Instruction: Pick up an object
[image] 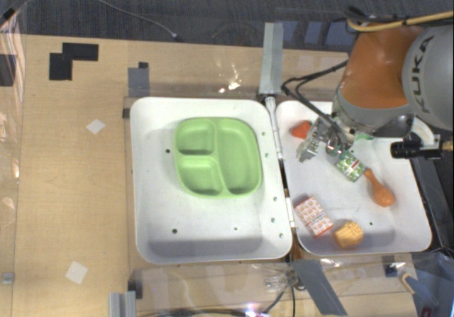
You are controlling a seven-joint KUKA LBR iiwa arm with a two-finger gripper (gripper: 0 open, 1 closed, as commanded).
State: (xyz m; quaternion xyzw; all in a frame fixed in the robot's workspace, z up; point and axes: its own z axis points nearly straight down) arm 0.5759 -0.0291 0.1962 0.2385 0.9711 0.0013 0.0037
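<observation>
My gripper hangs over the upper left part of the right bin, its fingers open with nothing between them. A red-orange piece lies just up and left of it, partly under the wrist. A green and white packet lies just right of the fingertips. An orange drumstick-shaped toy lies further right. Near the front of that bin sit a pink checked box and a yellow lumpy piece.
The left bin holds a green divided plate. A metal divider post stands at the back between the bins. The arm's grey and orange body overhangs the right bin's back.
</observation>
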